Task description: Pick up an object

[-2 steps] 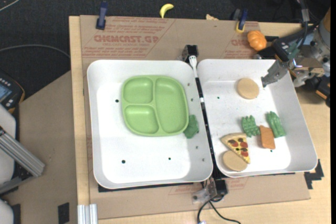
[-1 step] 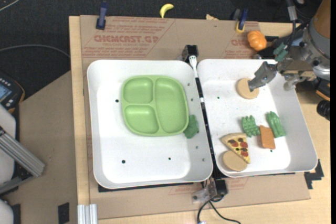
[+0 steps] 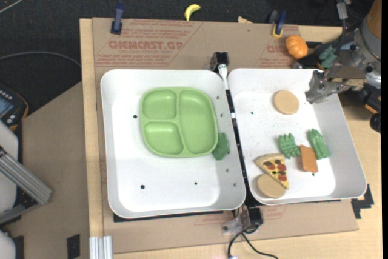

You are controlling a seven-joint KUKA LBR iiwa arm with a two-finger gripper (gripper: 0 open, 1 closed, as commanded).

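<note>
While the hand (image 3: 317,89) hangs over the upper right edge of the right bin (image 3: 351,154), nothing can be seen between its grey parts, and I cannot tell from this slanted view whether it is open or closed. No object has been picked yet.

Candidate objects all lie in the right bin. The tan round disc (image 3: 286,102) sits nearest, just beside the hand toward the bin's middle. Further down lie a green leafy piece (image 3: 289,145), an orange block (image 3: 308,160) touching a second green piece (image 3: 317,143), a pizza slice (image 3: 274,166) and a second tan disc (image 3: 270,186) under its tip.

Probable faults, judged from this layout:

1. The disc is flat and low. A closing hand may skate over it and come up bare.
2. The hand stands close to the bin wall. A straight descent here risks striking the rim.
3. The lower items are crowded. A grasp there may catch two things or nudge neighbours away.

The left bin (image 3: 121,179) holds a green divided plate (image 3: 179,122) with a small green item (image 3: 220,147) at its corner.
</note>
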